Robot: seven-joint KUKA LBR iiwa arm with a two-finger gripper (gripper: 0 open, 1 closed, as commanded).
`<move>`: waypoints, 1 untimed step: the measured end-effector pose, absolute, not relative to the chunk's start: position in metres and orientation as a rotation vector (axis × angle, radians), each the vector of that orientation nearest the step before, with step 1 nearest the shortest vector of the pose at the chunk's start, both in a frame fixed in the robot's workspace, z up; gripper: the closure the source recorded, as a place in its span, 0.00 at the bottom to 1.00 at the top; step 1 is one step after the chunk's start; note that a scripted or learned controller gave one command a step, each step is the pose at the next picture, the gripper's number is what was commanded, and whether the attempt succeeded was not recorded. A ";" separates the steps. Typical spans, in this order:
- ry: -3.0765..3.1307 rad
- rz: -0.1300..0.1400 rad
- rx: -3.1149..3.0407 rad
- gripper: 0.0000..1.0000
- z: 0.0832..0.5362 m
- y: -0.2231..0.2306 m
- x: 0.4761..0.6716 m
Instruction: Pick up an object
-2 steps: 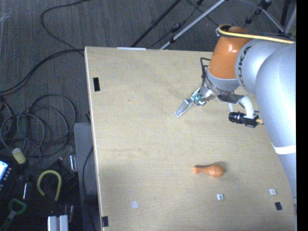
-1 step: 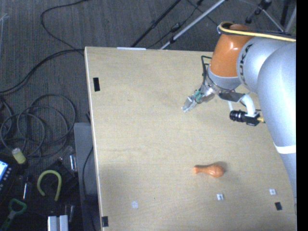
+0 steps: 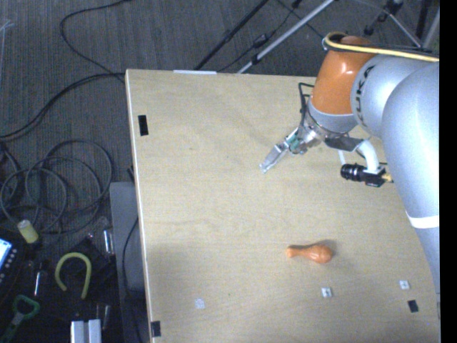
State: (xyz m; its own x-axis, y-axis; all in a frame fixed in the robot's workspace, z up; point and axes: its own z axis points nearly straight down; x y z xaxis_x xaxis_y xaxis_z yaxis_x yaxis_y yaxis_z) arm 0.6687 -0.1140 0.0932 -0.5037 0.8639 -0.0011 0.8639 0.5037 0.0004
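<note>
The big grey arm (image 3: 410, 134) with its orange band fills the right edge, closest to the lens, and from its wrist the gripper (image 3: 275, 159) reaches out toward nine o'clock, ending in a thin pale tip above bare table (image 3: 200, 213). Whether the fingers are spread or closed I cannot tell; the tip reads as one narrow sliver, and nothing sits in it. The thing to pick up, a small orange pear-shaped toy (image 3: 311, 252), lies on its side toward five o'clock from the tip and well apart from it, with its narrow neck pointing to nine o'clock and its fat end to three. The main risk, as I judge it, is a descent here, which would meet only wood. Once over the toy, the rounded body could roll or squirt out if the fingers close across the fat end or off centre. A low sideways approach could also nudge it away before the fingers close.
</note>
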 end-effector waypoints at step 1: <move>2.722 0.002 1.564 1.00 0.102 -0.113 0.669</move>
